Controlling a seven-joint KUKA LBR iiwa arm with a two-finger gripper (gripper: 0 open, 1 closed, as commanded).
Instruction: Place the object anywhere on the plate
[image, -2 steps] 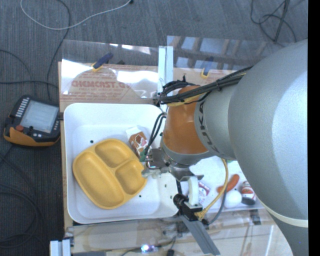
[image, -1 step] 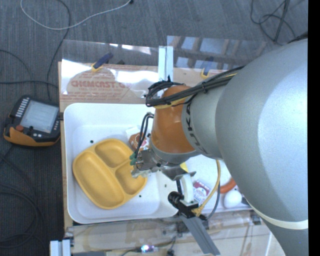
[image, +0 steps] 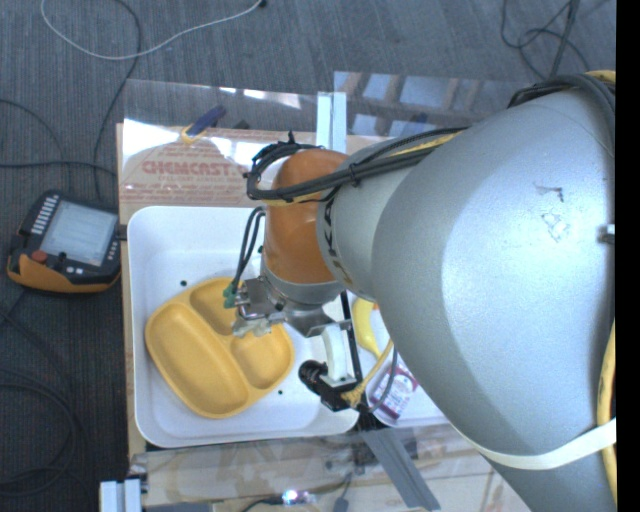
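one orange and black handheld teach pendant (image: 65, 243) lies on the dark floor at far left, well apart from the bins. next comes the shallow white plastic left bin (image: 170, 245), holding a yellow divided plastic plate (image: 205, 355) with three compartments; its long axis runs from upper left to lower right. the grey arm with its orange band (image: 300, 215) hangs over the plate's right side, and the gripper (image: 250, 315) sits just above the plate's rim, its grip hidden by the wrist. right of the arm, a yellow curved object, perhaps a banana (image: 366, 325), lies upright along the bin divider, mostly covered.
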